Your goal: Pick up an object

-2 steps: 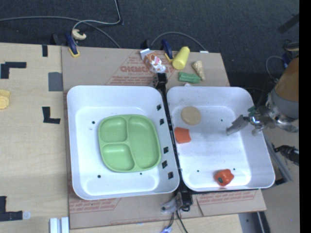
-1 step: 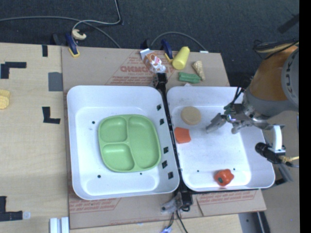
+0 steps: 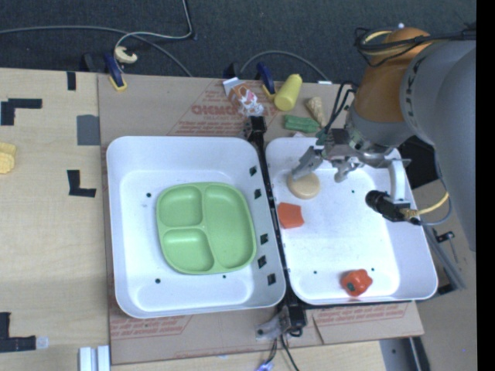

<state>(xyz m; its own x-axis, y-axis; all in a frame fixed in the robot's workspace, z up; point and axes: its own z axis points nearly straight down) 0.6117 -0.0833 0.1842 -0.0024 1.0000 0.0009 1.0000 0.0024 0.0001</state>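
The gripper [image 3: 323, 166] hangs over the far end of the right bin [image 3: 402, 273], its two fingers spread apart with nothing between them, just above a pale round object [image 3: 303, 186] lying on the bin floor. Nearer in that bin, an orange block [image 3: 291, 216] sits beside the left wall, and a red pepper-like object [image 3: 356, 282] rests by the near rim. Left of that bin, the other bin [image 3: 128, 207] holds a green divided plate [image 3: 206, 227].

The bench [image 3: 46, 238] carried two white bins side by side — the left bin [image 3: 124, 230] and the right bin [image 3: 410, 273] — and behind them lay a yellow piece [image 3: 288, 92] and a green piece [image 3: 300, 124].
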